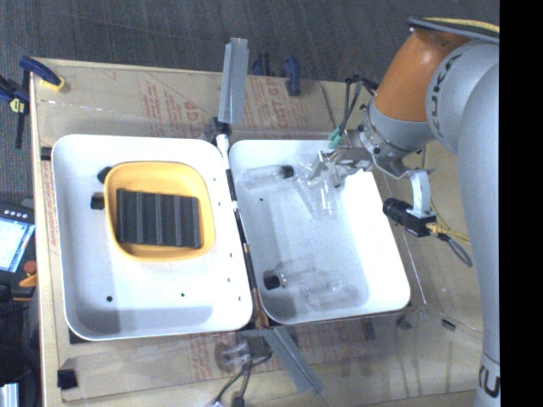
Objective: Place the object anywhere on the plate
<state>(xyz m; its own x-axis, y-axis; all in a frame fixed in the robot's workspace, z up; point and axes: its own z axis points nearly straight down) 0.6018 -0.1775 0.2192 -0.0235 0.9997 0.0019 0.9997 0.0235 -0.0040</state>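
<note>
A yellow plate [159,173] lies in the left bin [85,303], and a dark grey ribbed object [159,217] rests flat on it. My gripper [322,183] hangs over the upper middle of the right bin [386,270], well away from the plate. Just left of the gripper lies a clear bottle with a black cap [265,175]. A second clear bottle [299,280], also black-capped, lies near that bin's front edge. Glare on the white floor blurs the gripper's tip.
Two small black pieces [100,186] sit by the plate's left rim. A metal bar [232,79] stands behind the gap between the bins. Cables and a black connector [407,214] hang off the wrist over the right bin's right edge. Blue clamps [38,70] grip the bench's far left corner.
</note>
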